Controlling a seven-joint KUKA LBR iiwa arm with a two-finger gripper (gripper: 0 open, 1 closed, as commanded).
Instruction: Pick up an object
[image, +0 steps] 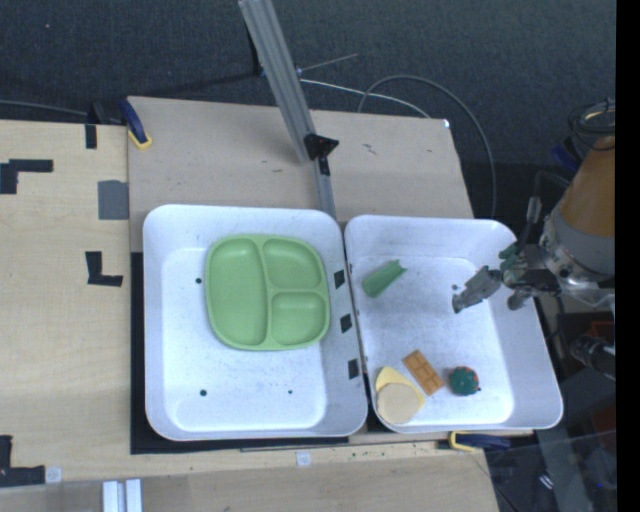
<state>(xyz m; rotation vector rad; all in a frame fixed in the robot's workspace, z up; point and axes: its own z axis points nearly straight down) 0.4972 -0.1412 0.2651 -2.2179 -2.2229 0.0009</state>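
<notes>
The right bin (500, 235) holds a green block (382, 277) near its left wall. Along its front lie an orange waffle-like piece (423, 371), a cream-yellow wedge (398, 397) and a small green and red ball (462, 380). My gripper (496, 296) hangs over the right side of this bin, above bare floor. It is open, with nothing between its fingers. The green block lies well to its left, and the ball lies toward the front of it.
In the left bin (170, 400) lies a green divided plate (268, 291). A grey metal bar (285, 80) slants down from the top to the gap between the bins. The arm's orange band (592, 195) is at the right edge.
</notes>
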